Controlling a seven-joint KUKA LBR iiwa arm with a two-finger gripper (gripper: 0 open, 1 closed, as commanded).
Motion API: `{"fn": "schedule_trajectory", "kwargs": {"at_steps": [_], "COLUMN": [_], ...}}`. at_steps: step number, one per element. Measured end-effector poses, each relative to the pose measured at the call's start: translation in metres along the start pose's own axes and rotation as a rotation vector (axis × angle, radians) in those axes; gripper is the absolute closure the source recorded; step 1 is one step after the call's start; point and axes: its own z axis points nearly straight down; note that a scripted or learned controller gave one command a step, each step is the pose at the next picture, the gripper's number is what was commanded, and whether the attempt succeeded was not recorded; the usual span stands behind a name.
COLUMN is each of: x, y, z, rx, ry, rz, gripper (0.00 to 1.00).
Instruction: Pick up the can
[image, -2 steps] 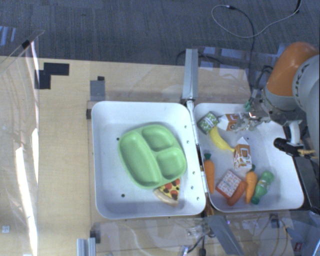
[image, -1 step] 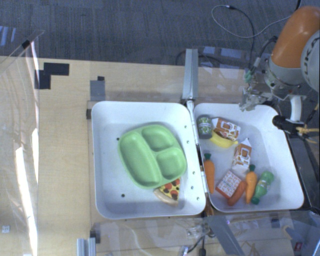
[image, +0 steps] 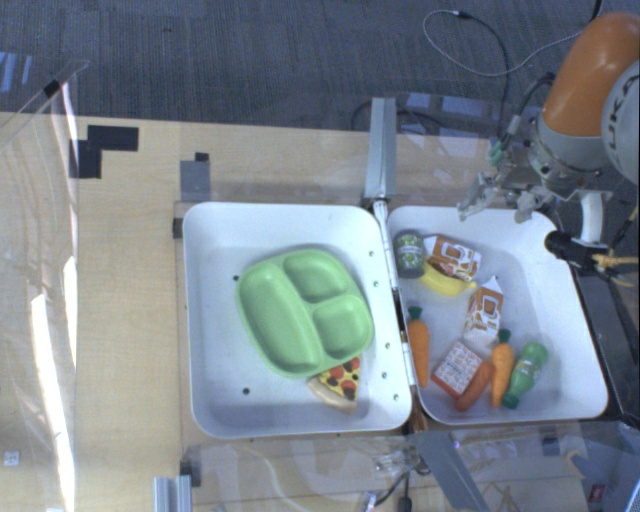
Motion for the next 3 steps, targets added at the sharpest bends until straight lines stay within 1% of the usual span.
{"fn": "schedule_trajectory", "kwargs": {"at_steps": [1, 2, 3], "x": [0.027, -0.033, -0.045], "y": [0.007, -0.026, -0.084], "z": [0.105, 0.123, 0.134], "rx": [-0.001, 0.002, -0.003], "ry": [0.001, 0.0, -0.001], "rz": [0.169, 0.198, 0.162], "gripper": [0.0, 0.0, 0.0]}}
